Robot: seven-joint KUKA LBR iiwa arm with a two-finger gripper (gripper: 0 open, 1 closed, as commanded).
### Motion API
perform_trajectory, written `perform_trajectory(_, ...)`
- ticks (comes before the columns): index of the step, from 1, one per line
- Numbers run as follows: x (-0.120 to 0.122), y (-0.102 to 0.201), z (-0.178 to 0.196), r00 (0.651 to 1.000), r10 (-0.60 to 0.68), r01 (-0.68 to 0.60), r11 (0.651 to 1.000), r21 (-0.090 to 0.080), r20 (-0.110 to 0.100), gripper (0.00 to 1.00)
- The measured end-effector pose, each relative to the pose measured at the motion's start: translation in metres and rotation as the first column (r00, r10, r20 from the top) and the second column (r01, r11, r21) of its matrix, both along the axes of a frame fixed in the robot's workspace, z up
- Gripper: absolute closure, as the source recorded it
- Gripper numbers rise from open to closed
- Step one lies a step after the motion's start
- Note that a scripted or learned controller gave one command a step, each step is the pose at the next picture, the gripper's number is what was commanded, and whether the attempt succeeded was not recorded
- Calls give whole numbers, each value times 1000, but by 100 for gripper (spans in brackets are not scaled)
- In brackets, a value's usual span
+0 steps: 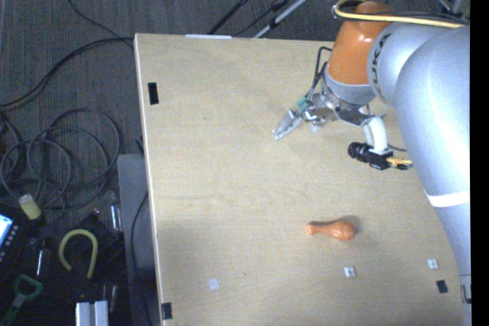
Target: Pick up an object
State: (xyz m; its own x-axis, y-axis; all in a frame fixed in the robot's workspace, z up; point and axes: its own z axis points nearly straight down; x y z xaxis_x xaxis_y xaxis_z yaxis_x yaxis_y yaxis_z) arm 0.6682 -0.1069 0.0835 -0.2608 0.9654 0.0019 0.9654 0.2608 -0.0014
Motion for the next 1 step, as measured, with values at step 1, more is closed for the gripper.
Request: perform_trajectory(1,0,1,9,1000,0,0,1000,2,0,100)
